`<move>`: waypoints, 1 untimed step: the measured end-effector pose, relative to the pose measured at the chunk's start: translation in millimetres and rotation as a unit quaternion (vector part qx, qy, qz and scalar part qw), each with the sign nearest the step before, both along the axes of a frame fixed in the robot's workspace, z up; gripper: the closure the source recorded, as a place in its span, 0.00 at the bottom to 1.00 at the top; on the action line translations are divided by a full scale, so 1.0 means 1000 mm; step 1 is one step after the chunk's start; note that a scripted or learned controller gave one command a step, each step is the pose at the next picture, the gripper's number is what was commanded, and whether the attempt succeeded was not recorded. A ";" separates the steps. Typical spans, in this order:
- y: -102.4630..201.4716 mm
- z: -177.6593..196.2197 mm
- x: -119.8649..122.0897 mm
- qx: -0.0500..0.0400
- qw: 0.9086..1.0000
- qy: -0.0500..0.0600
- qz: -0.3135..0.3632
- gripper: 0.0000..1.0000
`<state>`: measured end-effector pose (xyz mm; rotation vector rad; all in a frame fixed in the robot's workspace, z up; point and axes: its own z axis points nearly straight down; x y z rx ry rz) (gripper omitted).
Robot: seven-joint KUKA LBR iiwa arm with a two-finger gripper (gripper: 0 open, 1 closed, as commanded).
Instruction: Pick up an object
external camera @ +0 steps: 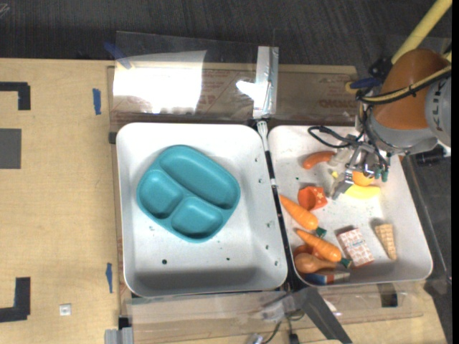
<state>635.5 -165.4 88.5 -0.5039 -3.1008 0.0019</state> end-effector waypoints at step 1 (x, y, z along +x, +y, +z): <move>0.004 0.000 -0.010 0.000 1.000 -0.004 -0.019 0.00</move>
